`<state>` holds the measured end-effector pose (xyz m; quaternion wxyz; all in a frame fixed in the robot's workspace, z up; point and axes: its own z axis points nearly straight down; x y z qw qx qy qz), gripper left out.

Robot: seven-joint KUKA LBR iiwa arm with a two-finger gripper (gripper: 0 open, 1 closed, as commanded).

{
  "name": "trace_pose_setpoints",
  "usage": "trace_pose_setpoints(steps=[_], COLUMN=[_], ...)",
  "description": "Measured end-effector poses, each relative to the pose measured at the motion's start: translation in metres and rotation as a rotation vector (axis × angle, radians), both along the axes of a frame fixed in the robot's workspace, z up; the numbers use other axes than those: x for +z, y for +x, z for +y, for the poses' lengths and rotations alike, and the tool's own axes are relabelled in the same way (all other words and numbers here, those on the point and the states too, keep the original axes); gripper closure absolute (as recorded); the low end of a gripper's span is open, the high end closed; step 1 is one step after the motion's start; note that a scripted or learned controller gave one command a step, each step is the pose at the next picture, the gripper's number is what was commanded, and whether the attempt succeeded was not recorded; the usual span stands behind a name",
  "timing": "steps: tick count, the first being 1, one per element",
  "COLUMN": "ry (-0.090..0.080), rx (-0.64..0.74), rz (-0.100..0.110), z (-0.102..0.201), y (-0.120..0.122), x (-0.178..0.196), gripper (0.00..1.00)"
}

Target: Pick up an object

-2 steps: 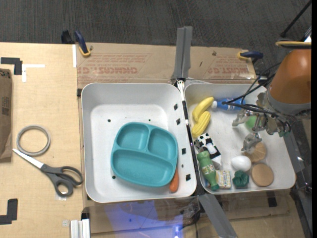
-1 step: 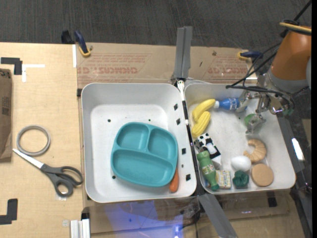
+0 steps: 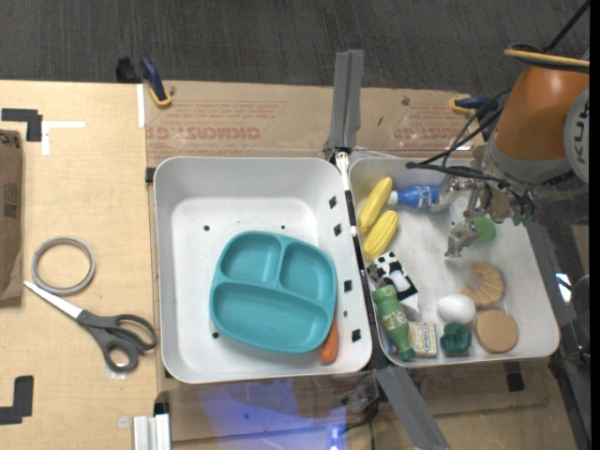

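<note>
Two shallow white bins: left bin (image 3: 178,251) bearing one teal divided plate (image 3: 275,291), right bin (image 3: 534,270) with two yellow bananas (image 3: 377,216). Metal gripper (image 3: 464,232) poised over right bin; open or closed, cannot tell

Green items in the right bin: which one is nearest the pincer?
The small green ball, right beside the pincer at the bin's far end; the green bottle and dark green toy lie at the near end.
</note>
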<state>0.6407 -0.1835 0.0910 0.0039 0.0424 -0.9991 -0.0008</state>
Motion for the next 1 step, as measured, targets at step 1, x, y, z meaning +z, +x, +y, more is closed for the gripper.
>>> trace_pose_setpoints(steps=[1], ry=[0.007], rx=[0.086], rz=[0.018], z=[-0.0383], y=[0.0123], x=[-0.0041], gripper=[0.00])
